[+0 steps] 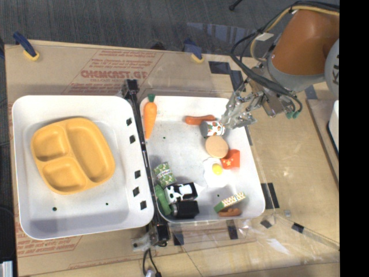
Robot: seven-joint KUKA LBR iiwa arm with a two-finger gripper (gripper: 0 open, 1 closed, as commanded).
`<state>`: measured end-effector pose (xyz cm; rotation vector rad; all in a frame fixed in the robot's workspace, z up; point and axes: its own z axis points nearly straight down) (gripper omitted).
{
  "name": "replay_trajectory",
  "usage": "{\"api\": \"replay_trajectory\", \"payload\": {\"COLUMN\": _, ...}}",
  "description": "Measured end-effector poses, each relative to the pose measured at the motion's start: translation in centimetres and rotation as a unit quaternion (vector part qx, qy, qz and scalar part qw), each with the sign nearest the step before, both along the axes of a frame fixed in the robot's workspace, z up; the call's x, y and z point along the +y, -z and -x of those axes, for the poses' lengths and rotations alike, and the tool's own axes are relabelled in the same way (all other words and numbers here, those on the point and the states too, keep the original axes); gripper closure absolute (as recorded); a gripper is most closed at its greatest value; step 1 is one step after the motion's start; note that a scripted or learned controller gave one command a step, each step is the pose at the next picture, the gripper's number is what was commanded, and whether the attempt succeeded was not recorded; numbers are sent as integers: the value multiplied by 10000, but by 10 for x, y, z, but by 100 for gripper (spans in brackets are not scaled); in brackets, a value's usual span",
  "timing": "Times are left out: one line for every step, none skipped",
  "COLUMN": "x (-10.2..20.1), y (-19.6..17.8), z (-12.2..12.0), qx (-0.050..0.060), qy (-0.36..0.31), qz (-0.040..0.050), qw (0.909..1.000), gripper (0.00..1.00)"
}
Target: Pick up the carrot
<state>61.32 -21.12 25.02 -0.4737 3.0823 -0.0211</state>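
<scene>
Two white bins on my screen, and my arm (300,42) comes in from the right, orange band up top, wrist angled down over the right bin's (253,180) far right rim. The gripper (233,117) hangs just above a small can-like thing (213,128); can't tell from here if it's spread or closed. The carrot (150,115) lies well apart from it, along the right bin's left wall near the top corner, smooth orange with a green tip, with bare floor beside it. Near the gripper there's a red sausage shape (199,120), a round tan disc (217,148) and a red block (232,159). The left bin (23,212) holds a yellow divided tray (72,154)
</scene>
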Motion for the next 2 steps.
{"api": "replay_trajectory", "payload": {"x": 16, "y": -10, "z": -27, "qx": 81, "qy": 610, "qz": -48, "qw": 9981, "gripper": 100}}
{"api": "replay_trajectory", "payload": {"x": 1, "y": -17, "z": -45, "qx": 86, "qy": 992, "qz": -51, "qw": 9950, "gripper": 100}}
